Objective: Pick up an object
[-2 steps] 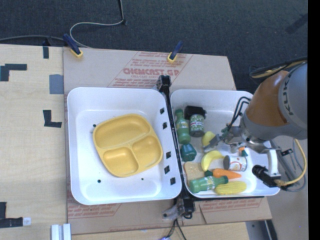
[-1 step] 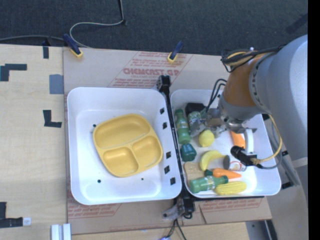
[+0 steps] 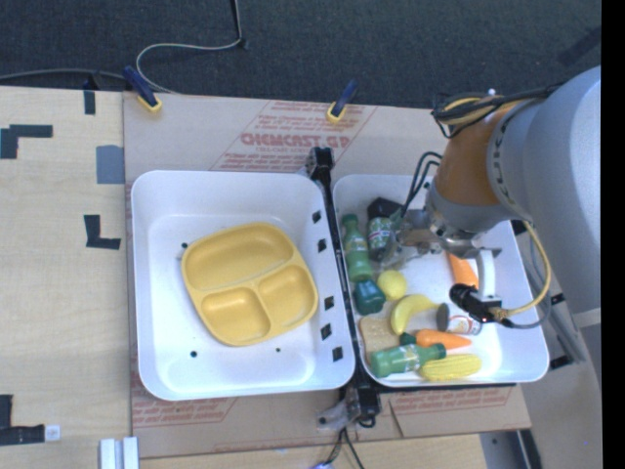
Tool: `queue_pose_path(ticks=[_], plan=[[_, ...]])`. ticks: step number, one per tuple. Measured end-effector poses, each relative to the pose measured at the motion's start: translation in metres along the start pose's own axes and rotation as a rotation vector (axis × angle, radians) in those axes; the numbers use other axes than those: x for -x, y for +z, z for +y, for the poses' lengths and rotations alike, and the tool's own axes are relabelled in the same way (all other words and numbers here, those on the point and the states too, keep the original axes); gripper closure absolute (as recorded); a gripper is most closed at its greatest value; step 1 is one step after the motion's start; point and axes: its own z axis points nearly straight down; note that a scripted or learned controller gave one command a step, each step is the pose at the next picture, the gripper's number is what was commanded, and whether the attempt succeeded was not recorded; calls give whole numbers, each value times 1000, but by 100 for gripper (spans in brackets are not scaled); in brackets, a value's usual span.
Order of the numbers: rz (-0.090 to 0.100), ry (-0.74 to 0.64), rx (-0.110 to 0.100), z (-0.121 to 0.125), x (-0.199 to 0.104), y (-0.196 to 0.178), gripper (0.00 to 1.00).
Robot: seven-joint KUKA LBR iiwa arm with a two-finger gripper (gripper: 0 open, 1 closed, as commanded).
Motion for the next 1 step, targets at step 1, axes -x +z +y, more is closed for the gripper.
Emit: queue_pose_path(ticks=[1], plan=[[-11,5,4,0,6,-1,0]])
